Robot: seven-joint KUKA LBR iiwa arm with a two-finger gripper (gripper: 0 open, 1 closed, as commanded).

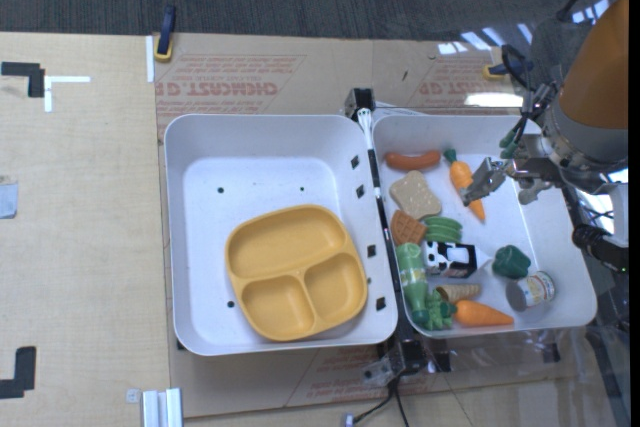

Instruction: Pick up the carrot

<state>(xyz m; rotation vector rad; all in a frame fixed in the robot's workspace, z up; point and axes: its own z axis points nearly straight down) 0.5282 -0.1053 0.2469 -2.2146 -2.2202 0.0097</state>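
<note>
Nearest the lens, a second carrot [483,315] lies at the right bin's [572,255] near edge, well below the claw [485,183] and beside a green pepper [511,261] and a small can [531,290]. Higher up, the claw hangs over the bin's upper middle — its dark fingers [478,190] look parted around the lower end of the carrot [465,187], which lies tilted, green top away from the claw; whether they truly grip it I cannot tell. Left of the claw sit a sausage [413,158] and bread slice [414,195] — further left, a yellow divided plate [295,270] in the other bin [200,215].
</note>
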